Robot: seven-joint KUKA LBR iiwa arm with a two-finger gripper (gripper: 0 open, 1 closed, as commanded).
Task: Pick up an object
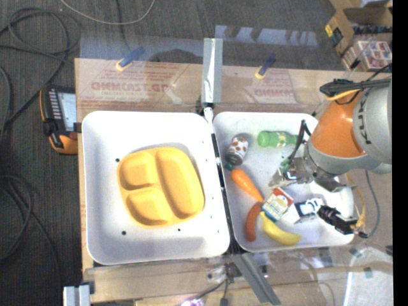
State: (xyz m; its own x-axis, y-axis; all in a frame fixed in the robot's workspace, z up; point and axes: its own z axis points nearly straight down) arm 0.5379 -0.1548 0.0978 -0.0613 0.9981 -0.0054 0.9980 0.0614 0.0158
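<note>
Two shallow white bins sit side by side. Much of the right bin's (pixel 274 123) right side is hidden under the grey-and-orange arm (pixel 347 132). The gripper (pixel 290 171) hangs low over that bin, too cluttered to tell whether it is open or closed. A small white-and-blue item (pixel 308 209) nearer than it is partly covered and hard to identify.

The left bin (pixel 89 190) holds one yellow divided tray (pixel 162 185). The right bin holds a small can (pixel 238 148) and a green bottle (pixel 275 138) on the far side and a carrot (pixel 246 183) mid-bin. At the near side are a red sausage (pixel 253 223), a banana (pixel 279 232) and a little carton (pixel 278 204), which is just beside the gripper.
</note>
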